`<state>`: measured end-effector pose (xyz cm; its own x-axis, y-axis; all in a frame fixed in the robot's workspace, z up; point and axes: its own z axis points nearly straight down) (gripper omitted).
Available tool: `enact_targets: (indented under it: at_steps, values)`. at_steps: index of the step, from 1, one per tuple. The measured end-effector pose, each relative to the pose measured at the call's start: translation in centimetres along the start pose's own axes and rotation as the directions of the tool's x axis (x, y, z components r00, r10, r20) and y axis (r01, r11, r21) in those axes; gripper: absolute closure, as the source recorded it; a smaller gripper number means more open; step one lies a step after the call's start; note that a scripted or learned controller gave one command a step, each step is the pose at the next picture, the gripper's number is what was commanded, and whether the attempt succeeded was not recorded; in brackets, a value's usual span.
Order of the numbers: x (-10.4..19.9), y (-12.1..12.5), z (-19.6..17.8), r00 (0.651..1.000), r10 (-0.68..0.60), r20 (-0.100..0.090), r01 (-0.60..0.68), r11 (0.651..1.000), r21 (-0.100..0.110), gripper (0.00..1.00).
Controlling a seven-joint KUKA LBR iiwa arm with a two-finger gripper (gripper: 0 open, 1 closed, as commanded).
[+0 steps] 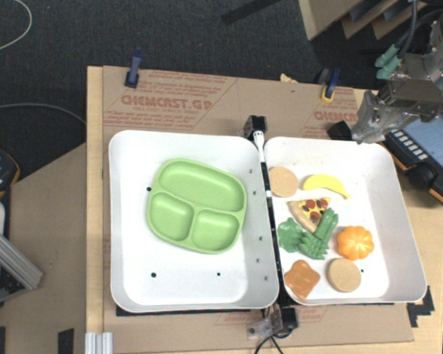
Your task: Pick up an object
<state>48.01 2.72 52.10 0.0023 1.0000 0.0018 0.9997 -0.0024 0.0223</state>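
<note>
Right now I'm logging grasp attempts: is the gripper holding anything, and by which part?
Nothing is held. The metal two-finger gripper hangs over the far rim of the right white bin, apart from the toy food.

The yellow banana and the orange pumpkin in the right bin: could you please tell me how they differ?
The banana is yellow, long and curved; the pumpkin is orange, round and ribbed. The banana lies near the bin's far side, the pumpkin nearer the middle, beside the green vegetable. Both are toy foods in the right bin.
</note>
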Motion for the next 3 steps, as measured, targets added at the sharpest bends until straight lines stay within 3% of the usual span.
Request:
enact_targets:
  at_steps: [1, 2, 3]
  values:
    - [-2.9, -0.3, 9.2, 1.000, 0.002, 0.003, -0.002, 1.000, 0.031, 1.00]
    - [-12.4, -0.5, 15.3, 1.000, 0.009, 0.004, -0.009, 1.000, 0.029, 1.00]
    - [-1.4, 0.0, 16.0, 1.000, -0.015, -0.002, 0.015, 1.000, 0.026, 1.00]
